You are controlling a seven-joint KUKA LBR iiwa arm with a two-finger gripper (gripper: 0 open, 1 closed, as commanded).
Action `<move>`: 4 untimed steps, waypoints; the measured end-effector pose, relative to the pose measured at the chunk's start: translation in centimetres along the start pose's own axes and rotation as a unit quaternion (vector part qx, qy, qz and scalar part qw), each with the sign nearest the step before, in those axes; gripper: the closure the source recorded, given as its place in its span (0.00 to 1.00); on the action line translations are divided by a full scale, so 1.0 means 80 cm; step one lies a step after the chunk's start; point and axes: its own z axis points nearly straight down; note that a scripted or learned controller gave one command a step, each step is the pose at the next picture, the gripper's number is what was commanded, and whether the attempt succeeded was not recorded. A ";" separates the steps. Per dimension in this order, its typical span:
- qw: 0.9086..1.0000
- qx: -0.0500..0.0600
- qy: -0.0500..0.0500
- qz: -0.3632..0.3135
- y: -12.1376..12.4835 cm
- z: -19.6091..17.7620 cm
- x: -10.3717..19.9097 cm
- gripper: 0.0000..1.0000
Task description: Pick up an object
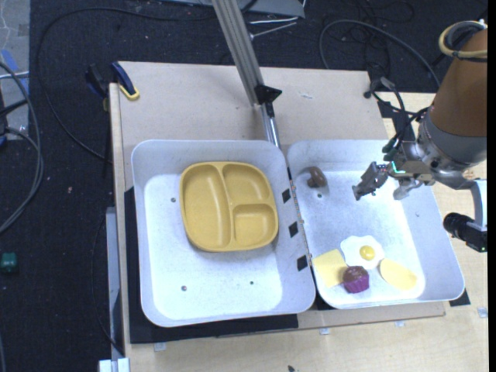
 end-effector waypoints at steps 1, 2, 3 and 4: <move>1.000 -0.001 0.000 0.000 0.000 -0.001 0.000 0.00; 1.000 0.001 0.000 0.001 0.005 0.076 -0.006 0.00; 1.000 0.001 0.000 0.001 0.006 0.131 -0.004 0.00; 1.000 0.002 0.000 0.000 0.010 0.208 0.005 0.00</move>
